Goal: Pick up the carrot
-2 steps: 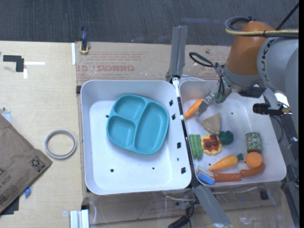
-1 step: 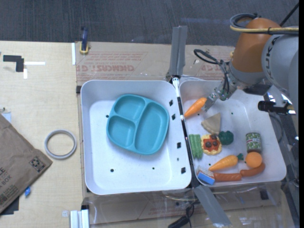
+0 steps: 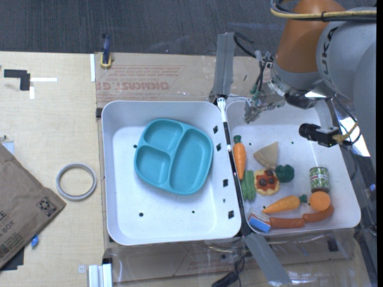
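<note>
Two carrots lie in the right bin [image 3: 344, 160]. One carrot [image 3: 239, 158] lies lengthwise against the bin's left wall, green top toward the back. The other carrot [image 3: 282, 204] lies across the front of the bin, its green top near an orange ball [image 3: 320, 201]. My gripper [image 3: 256, 107] hangs over the back left corner of the right bin, well behind the first carrot and apart from it. Nothing shows in its grasp.
Around the carrots lie a green vegetable [image 3: 247, 184], a pizza slice [image 3: 266, 182], a tan wedge [image 3: 267, 155], broccoli [image 3: 285, 173], a green can [image 3: 319, 178] and a sausage [image 3: 293, 222]. The left bin [image 3: 119, 220] holds a teal divided plate [image 3: 173, 156]. A tape ring [image 3: 76, 180] lies on the bench.
</note>
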Robot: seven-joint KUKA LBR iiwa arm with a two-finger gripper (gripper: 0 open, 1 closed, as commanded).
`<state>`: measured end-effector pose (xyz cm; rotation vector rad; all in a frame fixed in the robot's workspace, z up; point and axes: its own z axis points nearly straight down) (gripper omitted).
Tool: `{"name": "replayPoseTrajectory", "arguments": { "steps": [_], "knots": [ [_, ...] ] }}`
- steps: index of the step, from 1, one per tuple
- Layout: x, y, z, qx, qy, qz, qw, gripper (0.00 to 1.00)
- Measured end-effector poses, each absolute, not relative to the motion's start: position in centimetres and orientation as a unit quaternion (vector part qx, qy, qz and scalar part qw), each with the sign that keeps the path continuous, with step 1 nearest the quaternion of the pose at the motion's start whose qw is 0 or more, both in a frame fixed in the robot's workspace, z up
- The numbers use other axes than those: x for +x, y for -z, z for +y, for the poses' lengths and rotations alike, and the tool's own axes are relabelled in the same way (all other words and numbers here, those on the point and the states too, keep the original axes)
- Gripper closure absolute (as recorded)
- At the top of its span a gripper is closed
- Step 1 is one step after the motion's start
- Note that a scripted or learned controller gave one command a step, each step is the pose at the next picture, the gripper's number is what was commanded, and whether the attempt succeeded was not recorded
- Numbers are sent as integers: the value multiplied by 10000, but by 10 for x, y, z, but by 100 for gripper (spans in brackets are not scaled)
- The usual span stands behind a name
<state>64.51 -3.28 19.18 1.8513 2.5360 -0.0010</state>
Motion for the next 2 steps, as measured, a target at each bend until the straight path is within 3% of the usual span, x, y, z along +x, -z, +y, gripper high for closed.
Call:
{"name": "replayPoseTrajectory", "arguments": {
  "steps": [1, 2],
  "knots": [
    [645, -192, -33, 5896, 5, 8077, 7, 0],
    [560, -191, -12, 4900, 7, 8717, -7, 0]
  ]
}}
